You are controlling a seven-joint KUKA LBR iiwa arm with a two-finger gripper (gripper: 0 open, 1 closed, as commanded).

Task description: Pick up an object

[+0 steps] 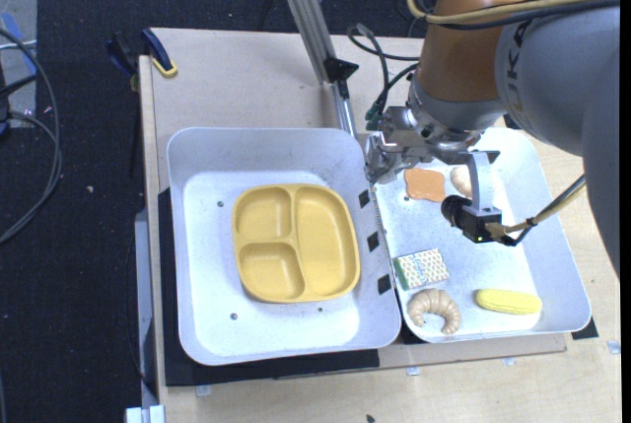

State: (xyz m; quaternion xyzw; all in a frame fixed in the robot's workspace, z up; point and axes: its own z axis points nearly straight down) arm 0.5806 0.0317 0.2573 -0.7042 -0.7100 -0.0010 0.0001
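The gripper [394, 150], fingers unreadable, hangs right of centre beside the bin wall [367, 176]; it risks striking that and missing the orange slice [425, 184].

One fixed camera sits above the table [246, 51] and looks down at a slant, near enough that both white bins [197, 313] span most of the frame. The arm [552, 46] enters from the right side.

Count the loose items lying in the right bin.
5: an orange slice and a pale piece beneath the arm, a green patterned packet mid-bin, a croissant and a corn cob at the near edge. The arm may hide others.
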